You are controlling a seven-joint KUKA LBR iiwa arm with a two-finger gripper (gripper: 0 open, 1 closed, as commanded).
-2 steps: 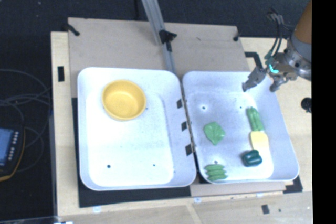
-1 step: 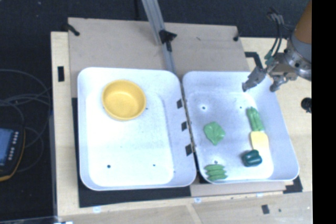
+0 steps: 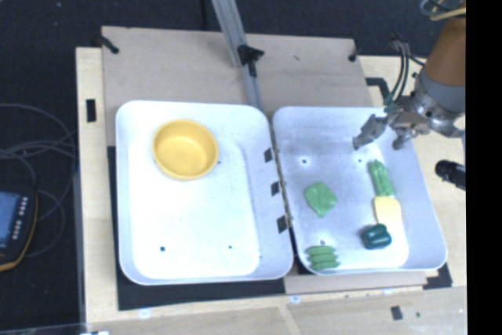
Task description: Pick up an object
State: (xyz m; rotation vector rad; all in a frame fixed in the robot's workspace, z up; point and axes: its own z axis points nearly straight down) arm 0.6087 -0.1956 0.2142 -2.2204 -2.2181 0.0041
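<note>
A: Starting at the left, what is sitting on the pale wooden counter [image 3: 329, 310]?

B: The left shallow white plastic bin [image 3: 196, 247] is holding a round yellow bowl [image 3: 185, 149], which is resting upright in its far left part.

A: And the right shallow white bin [image 3: 314, 129]?

B: A flat leafy green piece [image 3: 320, 198] is lying near its middle. A ribbed green piece [image 3: 321, 256] is sitting at the near edge, left of centre. Further right, a long green vegetable-shaped toy [image 3: 380, 176] is lying lengthwise, with a pale yellow block [image 3: 387, 210] touching its near end, and a dark green rounded block [image 3: 376, 236] is sitting just beside the yellow one, nearer still.

A: Where is the grey arm with the orange band [image 3: 443, 63] reaching?

B: It is coming in from the right, and the tool [image 3: 380, 135] is hanging over the far right part of the right bin, with its two fingers spread apart and pinching nothing. The long green toy is lying just near of it, apart from the fingers.
</note>
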